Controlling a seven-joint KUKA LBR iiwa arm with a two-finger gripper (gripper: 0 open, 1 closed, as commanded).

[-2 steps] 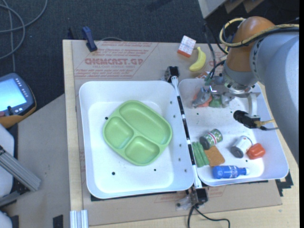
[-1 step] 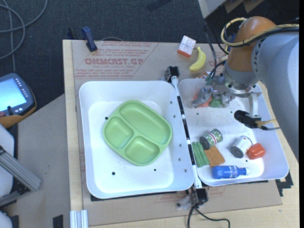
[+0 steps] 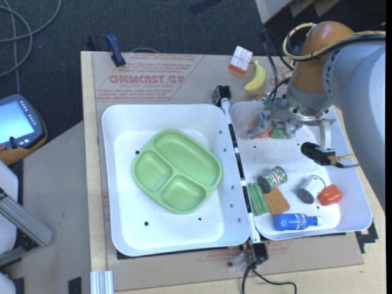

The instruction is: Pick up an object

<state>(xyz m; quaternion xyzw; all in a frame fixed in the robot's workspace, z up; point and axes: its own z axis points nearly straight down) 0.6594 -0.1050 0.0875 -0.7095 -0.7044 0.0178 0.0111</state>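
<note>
The counter point(image 3: 153, 78) is seen to carry two shallow white bins side by side. The grey arm point(image 3: 361, 72), with its orange band, is reached in from the right and is bent down over the far end of the right bin point(image 3: 355, 216). In the left bin point(image 3: 122, 225) a green divided plate point(image 3: 177, 170) is laid flat near the middle. The hand point(image 3: 269, 124) is lowered into the far left part of the right bin, close to some small reddish and green pieces; whether it is open or closed cannot be told. Nearer the front of that bin are found a blue bottle point(image 3: 295, 222), a green strip point(image 3: 256, 199), a brown pad point(image 3: 277, 201), a small can point(image 3: 273, 177), a silver cup point(image 3: 310, 188) and an orange-red piece point(image 3: 330, 195). Behind the bins a banana point(image 3: 256, 78) is laid on the counter, with a small block point(image 3: 241, 60) just beside it
</note>
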